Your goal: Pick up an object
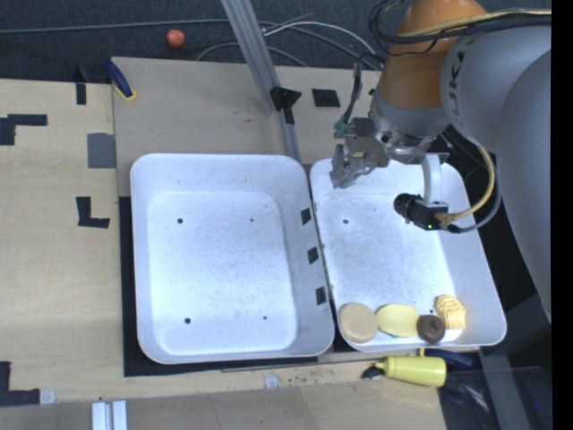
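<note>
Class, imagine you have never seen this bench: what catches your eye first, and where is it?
The big grey arm with its orange band at the upper right, its gripper hanging over the right bin's far edge. Next, the small objects clustered in that bin's near corner, and the yellow tool just outside it.

the grey arm (501,88) reaches in from the right, wrist bent downward.

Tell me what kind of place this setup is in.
Most likely a robotics lab test bench, not a home or kitchen. A robot arm hangs its gripper over two white bins, tape marks dot the wooden bench, and small toy-like items sit in the right bin.
</note>
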Motion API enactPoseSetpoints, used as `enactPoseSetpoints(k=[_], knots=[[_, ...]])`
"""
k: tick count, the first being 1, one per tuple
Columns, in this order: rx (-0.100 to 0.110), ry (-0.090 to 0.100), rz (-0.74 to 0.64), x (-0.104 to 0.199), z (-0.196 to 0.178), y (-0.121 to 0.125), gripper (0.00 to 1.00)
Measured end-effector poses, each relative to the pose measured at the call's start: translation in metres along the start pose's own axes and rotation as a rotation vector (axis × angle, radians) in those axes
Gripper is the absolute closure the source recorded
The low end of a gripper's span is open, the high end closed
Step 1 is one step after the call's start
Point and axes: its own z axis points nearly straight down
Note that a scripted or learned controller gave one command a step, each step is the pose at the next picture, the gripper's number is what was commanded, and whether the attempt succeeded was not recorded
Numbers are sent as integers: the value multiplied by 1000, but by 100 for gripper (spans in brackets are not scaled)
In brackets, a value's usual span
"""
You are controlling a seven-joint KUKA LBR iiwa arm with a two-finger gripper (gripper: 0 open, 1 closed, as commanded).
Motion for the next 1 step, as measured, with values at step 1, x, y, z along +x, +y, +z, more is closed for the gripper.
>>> enactPoseSetpoints(k=[1], knots=[[1,0,0,54,-6,-3,100]])
